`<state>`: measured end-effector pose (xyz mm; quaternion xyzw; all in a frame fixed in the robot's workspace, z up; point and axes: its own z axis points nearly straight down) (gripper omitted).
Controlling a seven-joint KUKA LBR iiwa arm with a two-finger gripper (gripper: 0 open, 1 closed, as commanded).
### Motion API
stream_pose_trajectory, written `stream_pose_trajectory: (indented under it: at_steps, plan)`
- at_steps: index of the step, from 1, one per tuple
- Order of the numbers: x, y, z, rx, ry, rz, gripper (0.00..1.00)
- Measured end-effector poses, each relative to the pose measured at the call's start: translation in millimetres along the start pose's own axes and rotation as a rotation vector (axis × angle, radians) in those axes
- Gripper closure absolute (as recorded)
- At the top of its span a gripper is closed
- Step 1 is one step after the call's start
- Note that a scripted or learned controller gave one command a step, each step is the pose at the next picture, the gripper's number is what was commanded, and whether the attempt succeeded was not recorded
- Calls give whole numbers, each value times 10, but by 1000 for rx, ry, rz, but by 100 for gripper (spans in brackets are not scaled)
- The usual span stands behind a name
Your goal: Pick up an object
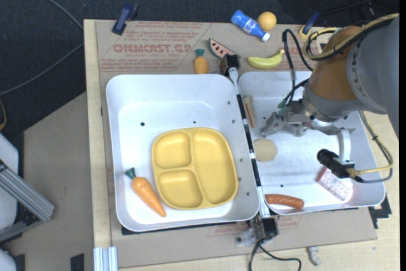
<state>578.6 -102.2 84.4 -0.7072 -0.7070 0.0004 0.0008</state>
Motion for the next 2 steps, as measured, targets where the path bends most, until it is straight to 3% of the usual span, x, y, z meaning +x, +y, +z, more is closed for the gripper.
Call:
stream_pose_trajectory:
  at_steps: [1, 2]
  plan:
    - [67, 650, -6, -2, -1, -2, 0]
    - [-183, 533, -5, 0, -1, 0, 0]
